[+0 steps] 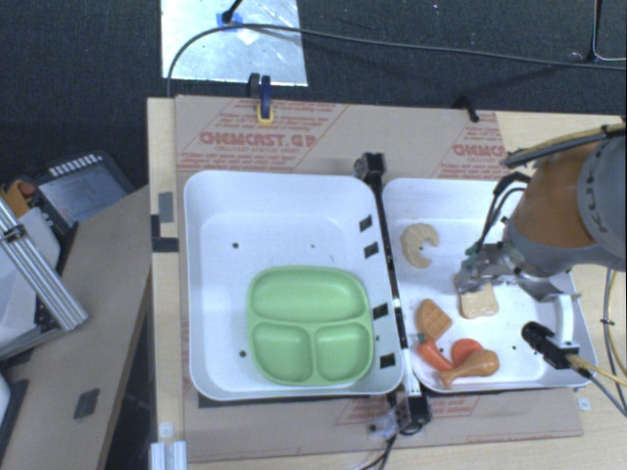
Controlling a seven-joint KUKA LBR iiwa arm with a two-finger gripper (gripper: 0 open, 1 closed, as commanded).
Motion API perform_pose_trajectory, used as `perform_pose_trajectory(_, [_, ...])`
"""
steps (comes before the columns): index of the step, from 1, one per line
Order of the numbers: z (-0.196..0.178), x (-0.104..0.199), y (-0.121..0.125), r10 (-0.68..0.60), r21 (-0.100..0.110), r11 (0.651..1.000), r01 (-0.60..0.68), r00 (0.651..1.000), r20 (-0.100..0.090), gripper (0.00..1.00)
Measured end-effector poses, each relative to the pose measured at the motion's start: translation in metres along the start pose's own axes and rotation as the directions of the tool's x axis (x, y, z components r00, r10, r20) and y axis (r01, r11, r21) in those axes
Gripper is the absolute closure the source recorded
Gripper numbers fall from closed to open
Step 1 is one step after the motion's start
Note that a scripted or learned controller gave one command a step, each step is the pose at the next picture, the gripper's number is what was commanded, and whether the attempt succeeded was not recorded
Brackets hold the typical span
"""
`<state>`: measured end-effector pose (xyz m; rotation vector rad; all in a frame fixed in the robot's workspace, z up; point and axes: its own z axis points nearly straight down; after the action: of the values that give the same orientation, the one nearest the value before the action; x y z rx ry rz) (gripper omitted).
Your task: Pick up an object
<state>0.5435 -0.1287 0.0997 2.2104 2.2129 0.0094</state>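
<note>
Left bin [211,262]: green divided plate [309,323]. Right bin [446,199]: croissant [420,244], cracker [433,318], drumstick [468,365], toast slice [479,305]. Gripper [473,280] above the toast; finger state cannot be told. Descend squarely, centred, clear of neighbours.

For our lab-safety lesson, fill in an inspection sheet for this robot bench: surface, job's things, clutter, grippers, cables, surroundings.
Surface: two white bins side by side, left bin, right bin, on printed cardboard.
Job's things: right bin holds a croissant, bread slice, waffle piece, drumstick and red piece.
Clutter: green divided tray in left bin.
Grippers: gripper low over the bread slice; fingers not discernible.
Cables: black cable across the floor behind.
Surroundings: yellow clamp, silver sheet.
</note>
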Motion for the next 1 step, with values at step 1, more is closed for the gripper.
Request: perform_pose_trajectory(1, [-0.0626,0.0021,0.0085,-0.003,0.006,1.0,0.003,1.0,-0.004,1.0])
